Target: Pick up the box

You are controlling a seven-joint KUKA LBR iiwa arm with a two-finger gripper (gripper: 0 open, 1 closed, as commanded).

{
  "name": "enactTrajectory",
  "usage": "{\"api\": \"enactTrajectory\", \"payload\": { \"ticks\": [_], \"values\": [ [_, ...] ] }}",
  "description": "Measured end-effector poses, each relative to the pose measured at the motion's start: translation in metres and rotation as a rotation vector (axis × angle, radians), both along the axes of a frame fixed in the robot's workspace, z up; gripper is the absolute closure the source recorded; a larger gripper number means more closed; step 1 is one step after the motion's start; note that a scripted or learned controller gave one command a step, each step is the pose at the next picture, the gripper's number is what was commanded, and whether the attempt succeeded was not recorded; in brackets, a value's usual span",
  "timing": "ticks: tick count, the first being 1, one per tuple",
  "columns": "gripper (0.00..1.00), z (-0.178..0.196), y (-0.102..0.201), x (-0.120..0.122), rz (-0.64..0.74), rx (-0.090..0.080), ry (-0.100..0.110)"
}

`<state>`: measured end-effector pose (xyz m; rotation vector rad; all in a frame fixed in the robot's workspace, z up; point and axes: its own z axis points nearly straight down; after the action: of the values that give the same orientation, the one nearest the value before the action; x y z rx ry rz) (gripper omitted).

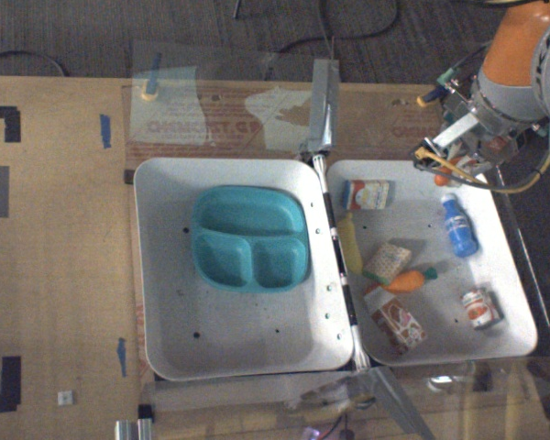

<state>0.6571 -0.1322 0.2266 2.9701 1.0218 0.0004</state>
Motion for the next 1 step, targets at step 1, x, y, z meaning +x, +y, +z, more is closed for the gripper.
{"api": "enactTrajectory", "payload": {
  "ticks": [1],
  "values": [
    [1.00,-0.0037,-0.0488,-0.0416,-0.021,0.002,0.003]
  ]
}}
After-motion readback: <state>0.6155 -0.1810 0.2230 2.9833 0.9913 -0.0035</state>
